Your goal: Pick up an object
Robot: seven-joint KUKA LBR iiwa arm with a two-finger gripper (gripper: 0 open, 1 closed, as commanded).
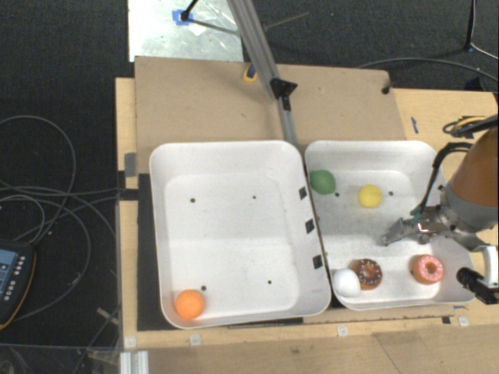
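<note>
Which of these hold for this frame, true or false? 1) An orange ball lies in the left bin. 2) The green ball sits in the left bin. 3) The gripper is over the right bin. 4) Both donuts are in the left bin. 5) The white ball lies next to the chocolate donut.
1) True: the orange ball lies in the left bin, near its front left corner.
2) False: the green ball sits in the right bin.
3) True: the gripper is over the right bin.
4) False: the chocolate donut and pink donut lie in the right bin.
5) True: the white ball lies right beside it.
</note>
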